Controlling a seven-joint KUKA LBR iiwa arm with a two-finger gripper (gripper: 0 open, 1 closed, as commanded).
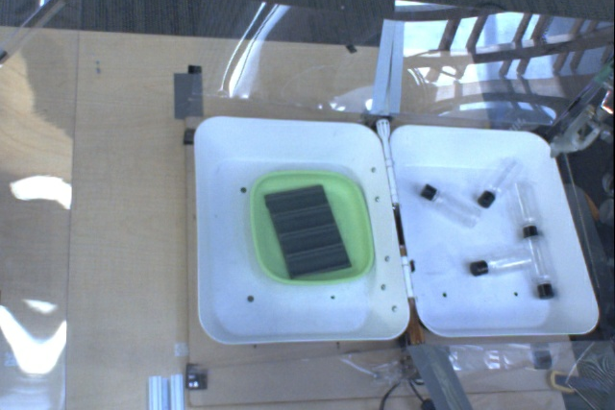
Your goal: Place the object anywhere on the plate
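- Already the dark grey block [307, 232] lies flat on the green plate [359, 206], about at its middle, with all four of its edges inside the plate's rim.
- Its long axis runs from the plate's far edge to its near edge, tilted a little toward the near right corner.
- The plate sits at the centre of the left bin [221, 158], so any approach from the arm's side has to cross the right bin [567, 307] and the ridge between the two.
- The gripper's state cannot be told.
- The block is rectangular and matte, with ridges running across its width; it looks rigid.
- The plate is a rounded square, shallow, of smooth bright plastic.
- Clear vials [504, 262] with black caps lie scattered on the right bin's floor, some close together and at differing angles.
- Judging by this, if the block is the object, the placing looks done.
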